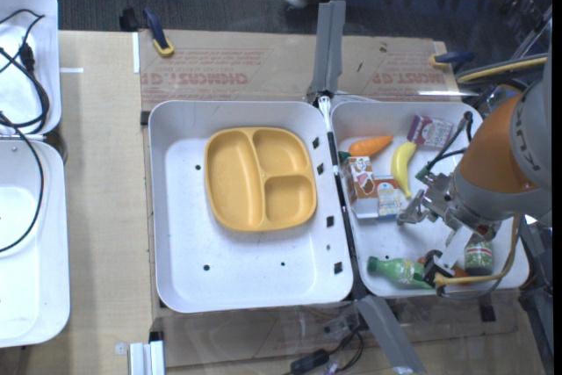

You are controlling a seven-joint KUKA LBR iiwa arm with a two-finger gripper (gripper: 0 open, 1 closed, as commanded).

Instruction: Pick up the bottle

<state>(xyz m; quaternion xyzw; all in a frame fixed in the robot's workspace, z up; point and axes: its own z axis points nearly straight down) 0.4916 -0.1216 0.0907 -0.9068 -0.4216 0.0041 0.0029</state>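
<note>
Right bin (386, 234): jaws near green bottle (395, 270)

Green bottle (393, 269) just below the gripper (413, 212): right end hidden behind the arm (492, 162). Small jar (479, 256) right of gripper, top covered by arm. Print on carton (364, 180) left of gripper unreadable.
</note>
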